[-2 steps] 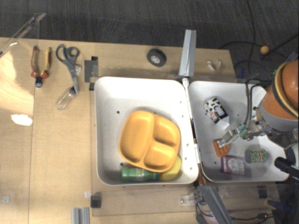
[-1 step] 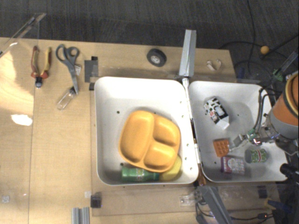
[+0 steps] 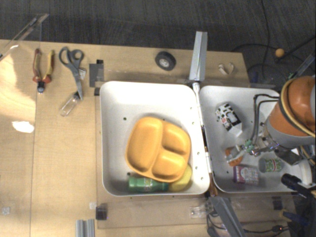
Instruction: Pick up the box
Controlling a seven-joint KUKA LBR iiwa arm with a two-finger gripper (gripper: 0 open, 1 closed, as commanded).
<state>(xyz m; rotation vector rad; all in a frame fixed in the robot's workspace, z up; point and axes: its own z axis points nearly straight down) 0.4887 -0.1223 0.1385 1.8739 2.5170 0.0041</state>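
Observation:
In the right bin, a small purple box lies flat near the front wall. A black-and-white patterned carton lies further back, toward the bin's left side. My gripper hangs low over the middle of this bin, just above and behind the purple box and in front of the carton. An orange item lies right beside the gripper on its left. The grey arm with its orange band covers the bin's right side.
A green-and-white can lies to the right of the purple box. The left bin holds a yellow divided plate, with a green bottle and a yellow-green fruit partly under it. Scissors, pliers and a tape roll lie on the bench behind.

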